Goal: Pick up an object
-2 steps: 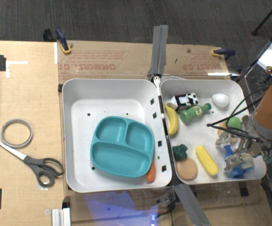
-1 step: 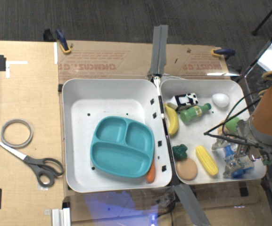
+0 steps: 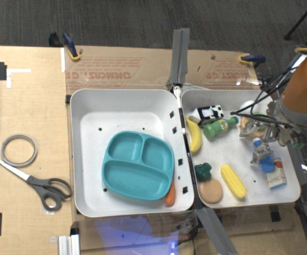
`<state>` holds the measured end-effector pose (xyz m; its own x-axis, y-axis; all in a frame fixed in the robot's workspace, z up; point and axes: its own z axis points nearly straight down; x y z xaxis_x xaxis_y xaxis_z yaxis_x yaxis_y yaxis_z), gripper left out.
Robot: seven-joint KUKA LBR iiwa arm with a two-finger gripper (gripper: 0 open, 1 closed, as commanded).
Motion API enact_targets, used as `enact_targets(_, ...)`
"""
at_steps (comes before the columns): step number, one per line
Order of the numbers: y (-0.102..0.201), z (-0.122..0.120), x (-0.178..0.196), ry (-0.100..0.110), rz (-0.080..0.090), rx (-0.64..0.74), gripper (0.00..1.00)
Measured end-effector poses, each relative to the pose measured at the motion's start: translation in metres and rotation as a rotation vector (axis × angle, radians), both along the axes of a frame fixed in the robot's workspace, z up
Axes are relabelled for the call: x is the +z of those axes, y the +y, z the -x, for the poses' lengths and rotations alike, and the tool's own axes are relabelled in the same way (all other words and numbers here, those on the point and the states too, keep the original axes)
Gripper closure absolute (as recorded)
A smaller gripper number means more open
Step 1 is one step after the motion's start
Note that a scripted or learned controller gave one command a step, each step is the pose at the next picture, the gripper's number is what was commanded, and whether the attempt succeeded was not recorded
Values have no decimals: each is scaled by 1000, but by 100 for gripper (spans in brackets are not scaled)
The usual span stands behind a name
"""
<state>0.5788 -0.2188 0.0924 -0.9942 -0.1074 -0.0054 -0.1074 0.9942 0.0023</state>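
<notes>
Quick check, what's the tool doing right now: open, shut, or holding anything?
Tool: cannot be told. It sits low in the right bin, among clutter that blurs its outline, beside a blue item.

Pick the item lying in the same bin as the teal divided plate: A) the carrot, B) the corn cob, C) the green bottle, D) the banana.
A: the carrot lies by the teal divided plate at its lower right edge in the left bin; the banana, corn cob and green bottle are in the right bin.
</notes>
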Motion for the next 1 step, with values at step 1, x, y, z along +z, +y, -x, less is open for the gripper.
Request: enact_targets(1,1,51,0,3,-2,10,0)
